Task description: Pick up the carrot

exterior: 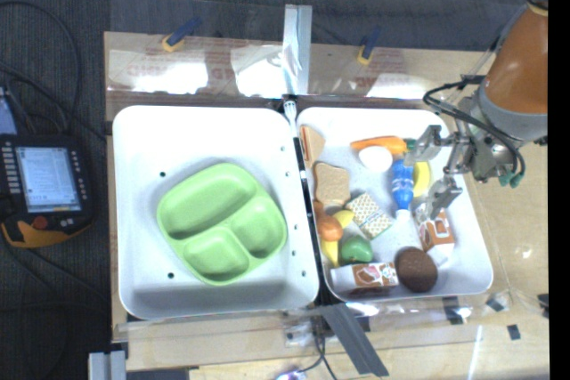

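The gripper (438,166) hangs open with nothing in it beside the small orange carrot (378,142), which looks light, hard and smooth, best pinched across its fat middle.

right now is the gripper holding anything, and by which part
Nothing is held. The gripper is open above the right bin, and the carrot lies apart from it.

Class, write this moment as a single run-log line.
task: pick carrot | gripper: over right bin, nothing held | carrot: in bin, far side | tray: left bin
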Tool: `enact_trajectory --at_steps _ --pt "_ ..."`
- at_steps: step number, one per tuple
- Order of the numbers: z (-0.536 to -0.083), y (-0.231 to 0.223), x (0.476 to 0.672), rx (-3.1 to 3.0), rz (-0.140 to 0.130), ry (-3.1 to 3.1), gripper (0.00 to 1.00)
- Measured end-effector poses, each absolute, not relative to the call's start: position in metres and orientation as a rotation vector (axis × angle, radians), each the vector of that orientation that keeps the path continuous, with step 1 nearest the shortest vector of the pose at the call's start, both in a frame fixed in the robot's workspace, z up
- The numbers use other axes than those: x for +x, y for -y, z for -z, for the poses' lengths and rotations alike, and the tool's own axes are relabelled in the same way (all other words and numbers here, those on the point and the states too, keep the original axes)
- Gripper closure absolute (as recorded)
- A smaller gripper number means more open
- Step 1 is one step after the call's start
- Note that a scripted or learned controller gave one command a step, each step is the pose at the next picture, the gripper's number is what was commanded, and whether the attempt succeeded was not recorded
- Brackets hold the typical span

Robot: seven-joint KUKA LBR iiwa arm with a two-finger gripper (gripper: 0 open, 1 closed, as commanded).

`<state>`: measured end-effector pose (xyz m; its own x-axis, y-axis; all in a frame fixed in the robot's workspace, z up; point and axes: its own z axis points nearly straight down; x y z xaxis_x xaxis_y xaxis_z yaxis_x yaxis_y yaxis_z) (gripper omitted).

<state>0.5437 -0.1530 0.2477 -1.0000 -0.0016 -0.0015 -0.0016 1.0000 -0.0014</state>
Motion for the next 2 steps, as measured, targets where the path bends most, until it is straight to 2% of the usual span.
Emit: enact_trajectory --at_steps 1,2 --pt "-0.127 0.142 0.613 -0.025 -0.001 -3.147 0.0" --pt "-0.092 0.164 0.669 -0.103 -0.004 -3.147 0.0"
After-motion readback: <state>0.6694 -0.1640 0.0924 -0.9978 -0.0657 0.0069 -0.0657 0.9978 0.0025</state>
